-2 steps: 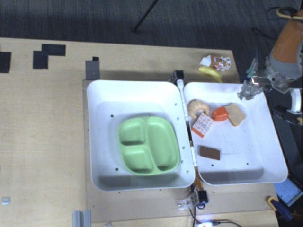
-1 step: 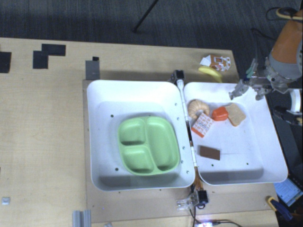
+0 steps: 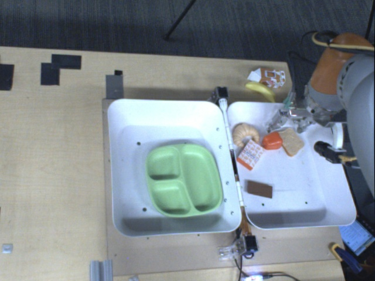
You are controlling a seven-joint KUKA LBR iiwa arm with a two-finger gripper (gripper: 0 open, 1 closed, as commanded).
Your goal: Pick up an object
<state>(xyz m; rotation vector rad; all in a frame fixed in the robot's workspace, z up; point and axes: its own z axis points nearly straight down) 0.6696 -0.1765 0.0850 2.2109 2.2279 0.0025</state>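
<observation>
Metal-grey and glinting, the gripper (image 3: 286, 117) hangs over the far edge of the right bin (image 3: 304, 209); we cannot tell from this slanted overhead view how its tips stand, and we see nothing held in it. Just below it we find a red-orange tomato-like piece (image 3: 272, 140) touching a tan slice of bread (image 3: 292, 142). To the left of these sits a pale croissant-like pastry (image 3: 245, 133), and against it a small red-and-white printed packet (image 3: 251, 154). Nearer the camera, apart from the cluster, a brown chocolate-coloured bar (image 3: 258, 189) lies flat on the bin floor. Behind the gripper we follow the grey arm (image 3: 357, 98) with its orange band (image 3: 333, 69) out to the right. In the left bin (image 3: 123, 157) rests a light green three-compartment tray (image 3: 184, 178). Beyond the right bin's far rim, on the wooden bench (image 3: 53, 174), we see a yellow banana (image 3: 259, 90) beside a small printed box (image 3: 270, 77).
</observation>
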